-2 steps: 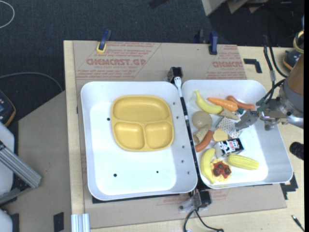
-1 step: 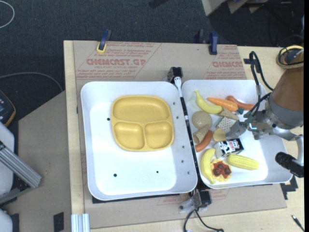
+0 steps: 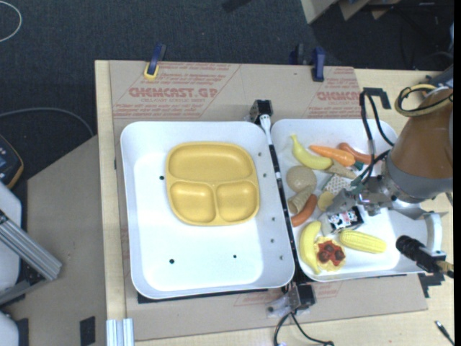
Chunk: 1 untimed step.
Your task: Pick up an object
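Divided plate [image 3: 212, 182] in left bin [image 3: 144, 215]; toy food [image 3: 317, 193] in right bin [image 3: 382, 264].

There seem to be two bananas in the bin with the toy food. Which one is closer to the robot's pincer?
The lower banana, curved along the bin's near-left corner beside the corn cob. It lies just below-left of the pincer. The other banana sits at the bin's far side, next to the carrot.

**What I can't make out from up here**

The arm [image 3: 425, 150] runs off the right edge, so I lose its upper part. Its wrist covers a stretch of the right bin [image 3: 382, 269] and whatever lies beneath. The gripper [image 3: 344, 206] sits low among the toy food, and I can't tell how its fingers stand. The small item beside the corn cob [image 3: 362, 242] is too cluttered to name. The carrot [image 3: 333, 152] is partly hidden by a black cable [image 3: 369, 125].
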Each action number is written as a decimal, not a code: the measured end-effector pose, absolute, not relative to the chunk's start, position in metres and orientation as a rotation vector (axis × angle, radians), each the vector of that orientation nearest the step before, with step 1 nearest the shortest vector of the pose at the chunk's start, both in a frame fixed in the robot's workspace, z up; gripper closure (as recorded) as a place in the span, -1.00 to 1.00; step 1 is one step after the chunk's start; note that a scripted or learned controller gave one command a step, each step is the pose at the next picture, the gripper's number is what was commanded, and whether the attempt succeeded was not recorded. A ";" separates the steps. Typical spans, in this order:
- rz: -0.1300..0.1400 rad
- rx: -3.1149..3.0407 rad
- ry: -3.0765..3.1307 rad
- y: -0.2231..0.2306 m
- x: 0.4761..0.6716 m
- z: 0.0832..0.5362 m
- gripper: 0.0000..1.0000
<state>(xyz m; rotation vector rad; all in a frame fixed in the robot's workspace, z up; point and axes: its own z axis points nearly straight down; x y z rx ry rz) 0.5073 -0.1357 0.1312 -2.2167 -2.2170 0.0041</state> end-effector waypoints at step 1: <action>-0.025 -2.238 -2.241 -0.137 0.516 0.110 -1.00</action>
